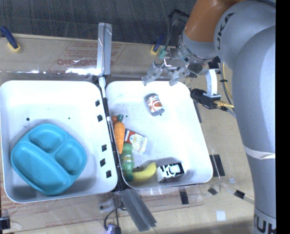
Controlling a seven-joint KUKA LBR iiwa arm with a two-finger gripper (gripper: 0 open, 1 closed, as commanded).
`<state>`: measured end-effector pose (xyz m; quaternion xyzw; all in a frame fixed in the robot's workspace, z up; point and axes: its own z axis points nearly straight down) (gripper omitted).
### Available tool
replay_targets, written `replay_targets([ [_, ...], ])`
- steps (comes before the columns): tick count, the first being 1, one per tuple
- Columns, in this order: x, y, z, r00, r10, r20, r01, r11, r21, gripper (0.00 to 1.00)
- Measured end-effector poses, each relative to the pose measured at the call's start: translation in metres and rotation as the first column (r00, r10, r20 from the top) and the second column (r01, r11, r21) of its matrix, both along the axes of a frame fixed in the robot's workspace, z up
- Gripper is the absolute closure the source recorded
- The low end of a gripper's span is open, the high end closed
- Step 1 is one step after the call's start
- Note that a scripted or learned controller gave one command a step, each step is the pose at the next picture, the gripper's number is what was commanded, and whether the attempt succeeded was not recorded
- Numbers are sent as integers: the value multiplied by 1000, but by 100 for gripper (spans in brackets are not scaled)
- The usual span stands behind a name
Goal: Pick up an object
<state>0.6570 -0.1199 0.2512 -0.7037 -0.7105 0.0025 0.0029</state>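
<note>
My gripper (160, 77) hangs over the far edge of the right bin (188, 126), its two fingers spread apart with nothing between them. Just below it in that bin lies a small red and white can (154, 104). Along the bin's left wall lie a carrot (119, 130), a small juice box (136, 141) and a green bottle (127, 159). A banana (145, 172) and a black and white carton (171, 170) rest at the near edge.
The left bin (47, 96) holds a blue divided plate (48, 158). A metal divider post (105, 48) stands between the bins at the back. The arm's grey body (247, 82) fills the right side.
</note>
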Motion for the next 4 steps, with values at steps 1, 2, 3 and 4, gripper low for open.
replay_targets([
  [1, 0, -32, -60, 1000, 26, 0, -26, 1000, -1, 0],
  [2, 0, -48, -162, 999, 39, 3, -39, 999, -1, 0],
  [3, -41, -41, -111, 993, 118, 2, -118, 993, 1, 0],
  [4, -16, -21, -162, 994, 108, 3, -108, 994, 0, 0],
])
